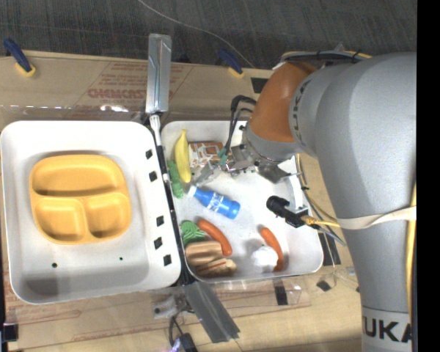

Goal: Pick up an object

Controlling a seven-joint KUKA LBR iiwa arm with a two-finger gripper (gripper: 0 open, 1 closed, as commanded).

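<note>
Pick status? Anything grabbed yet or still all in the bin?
Done: the arm has reached into the right bin, its claw low near the banana at the far end. In hand: nothing visibly gripped; the claw's tip is too cluttered to read. Left: the whole pick. The blue bottle, both hot dogs and the banana all lie in the bin. The yellow tray sits in the left bin.

The right bin (312, 259) is crowded: a banana (181, 157) lines its left wall, a blue bottle (215, 203) lies across the middle, and two sausages (215, 237) and a sandwich (209, 259) fill the near end. Bare floor shows between the bottle and the right-hand sausage (272, 244). The left bin (15, 270) is blocked mostly by a yellow tray (81, 196), with open floor along its near edge.
</note>
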